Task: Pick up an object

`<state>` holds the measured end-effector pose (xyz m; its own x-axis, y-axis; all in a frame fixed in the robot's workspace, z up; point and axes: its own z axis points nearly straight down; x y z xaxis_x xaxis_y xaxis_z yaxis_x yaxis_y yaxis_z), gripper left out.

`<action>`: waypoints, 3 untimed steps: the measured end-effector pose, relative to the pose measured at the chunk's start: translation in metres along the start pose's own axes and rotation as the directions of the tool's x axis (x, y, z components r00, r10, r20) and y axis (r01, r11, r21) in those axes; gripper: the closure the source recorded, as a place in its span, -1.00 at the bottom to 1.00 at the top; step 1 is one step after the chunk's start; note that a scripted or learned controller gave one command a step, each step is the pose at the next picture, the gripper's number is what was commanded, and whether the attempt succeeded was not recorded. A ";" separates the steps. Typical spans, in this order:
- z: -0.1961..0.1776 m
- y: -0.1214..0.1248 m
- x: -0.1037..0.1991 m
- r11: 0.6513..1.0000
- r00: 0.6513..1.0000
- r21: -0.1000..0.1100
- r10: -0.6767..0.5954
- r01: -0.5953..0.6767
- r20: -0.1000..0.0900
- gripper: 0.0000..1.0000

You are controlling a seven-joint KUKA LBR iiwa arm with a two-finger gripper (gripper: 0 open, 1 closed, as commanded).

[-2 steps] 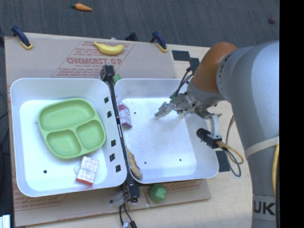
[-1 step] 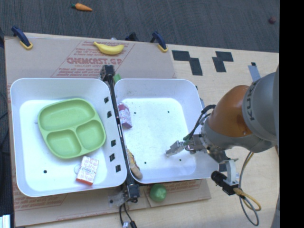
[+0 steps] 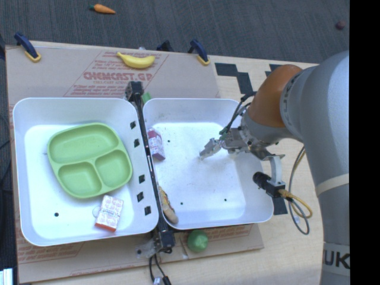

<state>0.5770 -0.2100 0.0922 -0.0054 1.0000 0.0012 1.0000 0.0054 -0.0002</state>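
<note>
My gripper (image 3: 208, 149) hangs over the middle of the right bin (image 3: 237, 209), reaching in from the right, with bare white floor beneath it. A small maroon and white packet (image 3: 155, 144) lies against that bin's left wall, well to the left of the gripper. A tan lumpy object (image 3: 167, 207) rests in the bin's front left corner. In the left bin (image 3: 24, 177) sit a green divided plate (image 3: 89, 159) and a small orange and white box (image 3: 109, 212).
A yellow banana (image 3: 136, 59) lies on the cardboard behind the bins. A green ball (image 3: 198, 240) sits just in front of the right bin. An orange carrot (image 3: 104, 8) is on the floor beyond the bench. Blue clamps (image 3: 199, 51) hold the back edge.
</note>
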 end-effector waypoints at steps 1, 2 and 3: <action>-0.073 0.075 -0.001 1.000 1.000 -0.002 0.000 0.000 0.001 -1.00; -0.089 -0.017 -0.001 1.000 1.000 0.002 0.000 0.000 0.001 -1.00; -0.097 0.013 -0.001 1.000 1.000 0.001 0.000 0.000 0.000 -1.00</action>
<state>0.5905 -0.2108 0.1896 -0.0050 1.0000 0.0012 1.0000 0.0050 -0.0015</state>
